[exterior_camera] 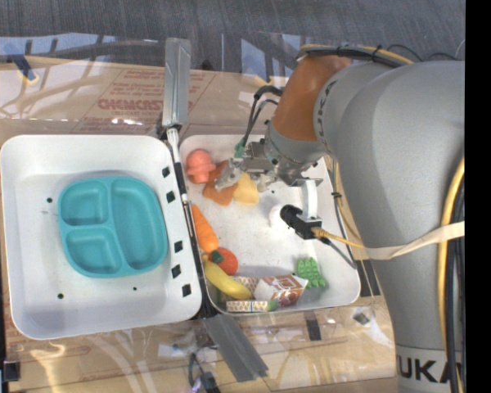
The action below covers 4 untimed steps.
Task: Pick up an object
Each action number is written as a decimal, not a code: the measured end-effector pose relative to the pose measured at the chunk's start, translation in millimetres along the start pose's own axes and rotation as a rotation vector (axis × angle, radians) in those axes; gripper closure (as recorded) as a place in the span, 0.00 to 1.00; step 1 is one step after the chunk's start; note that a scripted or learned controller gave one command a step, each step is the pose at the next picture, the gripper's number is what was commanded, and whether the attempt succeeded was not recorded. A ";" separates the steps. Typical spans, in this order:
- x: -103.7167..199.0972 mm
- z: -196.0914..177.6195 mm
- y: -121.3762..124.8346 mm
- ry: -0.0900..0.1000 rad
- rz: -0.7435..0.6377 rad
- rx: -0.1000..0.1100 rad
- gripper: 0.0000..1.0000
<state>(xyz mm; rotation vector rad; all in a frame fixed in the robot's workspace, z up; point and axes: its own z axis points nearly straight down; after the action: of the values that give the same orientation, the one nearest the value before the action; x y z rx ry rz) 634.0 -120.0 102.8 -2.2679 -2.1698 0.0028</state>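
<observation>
Jaws point(250, 169) are lowered into the upper part of the right-hand shallow white bin point(344, 281), directly over a pale yellow lumpy toy food piece point(245, 191) and an orange-brown toy piece point(219, 193); whether they are open or closed cannot be told. A pick from this cluster is judged to be under way. Beside it lies a pink rounded toy point(200, 164). Further off along the bin's left wall are found an orange toy carrot point(205, 230), a red toy tomato point(225, 260) and a yellow toy banana point(225, 281), then a small printed carton point(282, 289) and a green studded block point(311, 273). A turquoise compartment tray point(113, 224) sits in the left-hand white bin point(20, 301). "KUKA" is partly readable on the arm's base point(425, 371); reddish print on the cardboard-covered desk point(90, 97) is illegible.
</observation>
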 end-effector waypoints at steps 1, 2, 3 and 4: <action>12.1 -50.9 22.7 0.000 -0.055 -0.004 0.00; 12.4 -59.9 22.5 -0.001 -0.059 -0.001 1.00; 12.5 -59.7 22.4 -0.001 -0.060 0.000 0.00; 4.0 10.0 -5.7 -0.001 -0.059 -0.003 0.00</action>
<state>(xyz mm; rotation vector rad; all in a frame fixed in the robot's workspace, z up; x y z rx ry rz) 628.5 -115.7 92.7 -2.2050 -2.2370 0.0010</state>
